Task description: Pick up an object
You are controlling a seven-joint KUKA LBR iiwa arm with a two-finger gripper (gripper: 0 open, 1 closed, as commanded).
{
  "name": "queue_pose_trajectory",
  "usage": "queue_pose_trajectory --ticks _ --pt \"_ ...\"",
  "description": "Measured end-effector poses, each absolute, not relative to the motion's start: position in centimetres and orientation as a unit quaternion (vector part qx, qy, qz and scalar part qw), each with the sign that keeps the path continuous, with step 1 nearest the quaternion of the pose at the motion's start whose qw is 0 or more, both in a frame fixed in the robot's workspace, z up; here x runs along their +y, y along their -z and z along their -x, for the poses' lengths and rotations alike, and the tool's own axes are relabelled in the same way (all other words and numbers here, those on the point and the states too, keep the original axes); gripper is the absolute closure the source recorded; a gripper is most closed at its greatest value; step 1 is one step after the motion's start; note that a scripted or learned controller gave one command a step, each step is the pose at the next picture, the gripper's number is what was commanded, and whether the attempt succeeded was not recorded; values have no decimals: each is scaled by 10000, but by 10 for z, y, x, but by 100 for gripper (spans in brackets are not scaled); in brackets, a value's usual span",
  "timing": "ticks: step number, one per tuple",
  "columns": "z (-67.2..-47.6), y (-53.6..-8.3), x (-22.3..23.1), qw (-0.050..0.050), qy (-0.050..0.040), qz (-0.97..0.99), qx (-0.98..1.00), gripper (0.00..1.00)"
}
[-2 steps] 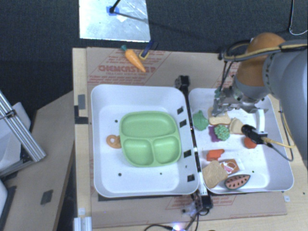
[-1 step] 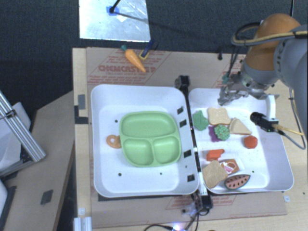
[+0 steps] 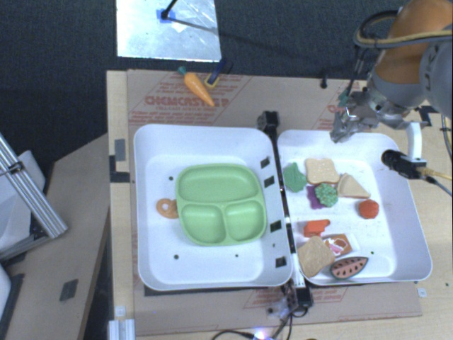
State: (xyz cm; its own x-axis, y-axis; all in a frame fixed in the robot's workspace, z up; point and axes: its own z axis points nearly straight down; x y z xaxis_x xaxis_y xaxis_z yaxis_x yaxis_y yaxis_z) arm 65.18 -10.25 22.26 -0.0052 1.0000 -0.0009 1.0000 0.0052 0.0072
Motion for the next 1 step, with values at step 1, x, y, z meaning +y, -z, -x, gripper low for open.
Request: queue_pose_trajectory --ticks 1 --pt "-628 -233 -59 2 -12 -7041 7101 100"
